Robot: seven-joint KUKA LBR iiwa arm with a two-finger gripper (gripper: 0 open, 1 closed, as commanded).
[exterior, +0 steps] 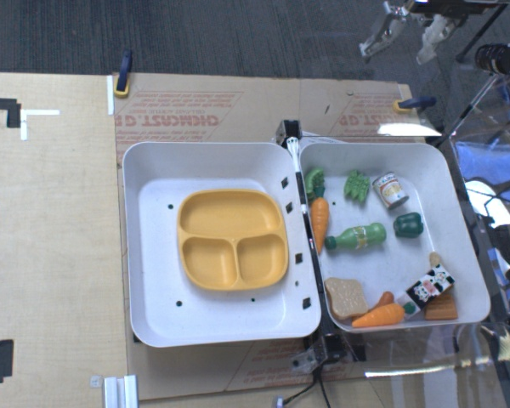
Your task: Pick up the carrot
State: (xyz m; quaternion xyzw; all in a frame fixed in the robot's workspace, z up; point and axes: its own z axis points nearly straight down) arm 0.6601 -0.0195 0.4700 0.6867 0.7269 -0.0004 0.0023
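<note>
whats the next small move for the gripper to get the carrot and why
Probably swing the gripper down toward the carrot lying against the right bin's left wall. It hangs high beyond the bins with its jaws spread and nothing between them, far from the carrot.

The two bins (144, 253) are white, and the left one carries a yellow divided plate (233, 239). In the right bin, the carrot (320, 219) is orange with a green top, beside a green bottle (358, 238), a dark green pepper (408, 224) and a black-and-white cow-patterned carton (430, 286). The tabletop (42, 253) is pale tan wood.
</note>
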